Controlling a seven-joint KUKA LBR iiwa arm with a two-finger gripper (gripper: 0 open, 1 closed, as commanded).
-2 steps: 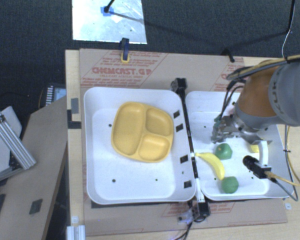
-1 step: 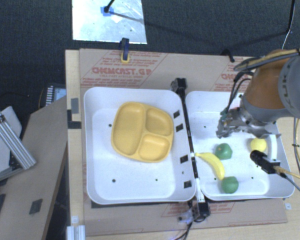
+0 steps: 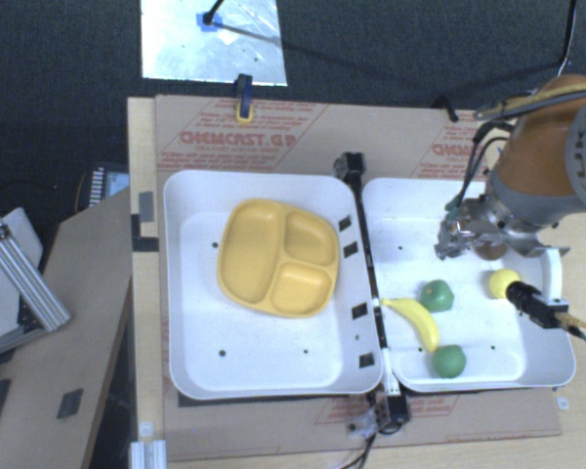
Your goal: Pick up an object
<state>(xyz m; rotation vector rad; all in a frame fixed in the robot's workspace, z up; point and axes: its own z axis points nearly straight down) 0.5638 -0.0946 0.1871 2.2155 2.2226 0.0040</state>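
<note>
Four small pieces of toy fruit lie in the right bin [image 3: 469,203], any of which could serve as the object to pick up. A banana [image 3: 417,320] rests against the bin's left wall near the front, a green ball [image 3: 436,295] sits just beside its upper end, a second green piece [image 3: 449,361] lies near the front edge, and a yellow lemon [image 3: 503,282] sits toward the right side. They are loosely spread, probably so each can be approached singly. The gripper [image 3: 456,238] hangs over the middle of this bin, behind the green ball and left of the lemon; whether its pincer is apart or together I cannot tell. Nothing visible sits in it. A yellow divided plate [image 3: 278,256] fills the centre of the left bin [image 3: 190,360], well apart from the fruit.
</note>
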